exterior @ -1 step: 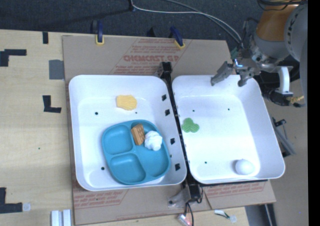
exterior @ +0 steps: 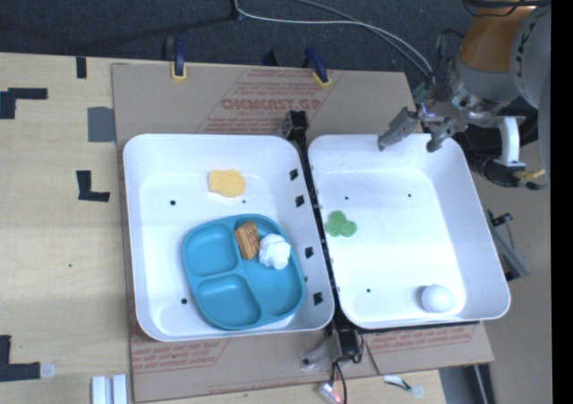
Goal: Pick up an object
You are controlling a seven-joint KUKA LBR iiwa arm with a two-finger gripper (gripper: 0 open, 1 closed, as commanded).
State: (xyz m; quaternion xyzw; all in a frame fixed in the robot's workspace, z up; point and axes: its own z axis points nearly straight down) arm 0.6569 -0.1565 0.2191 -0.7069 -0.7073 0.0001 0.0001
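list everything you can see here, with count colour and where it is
bins: 2, white, side by side on the cardboard sheet
cardboard sheet: 1, brown with red print, under the bins
divided tray: 1, blue, in the left bin toward its near edge
brown block: 1, tan-brown, on the tray's upper right part
white lump: 1, white, on the tray right beside the brown block
yellow piece: 1, yellow, left bin floor behind the tray
green piece: 1, green, right bin near its left wall
white ball: 1, white, right bin's near right corner
clamps: 2, blue and yellow, on the sheet's far edge
gripper: 1, grey, fingers apart, above the right bin's far edge
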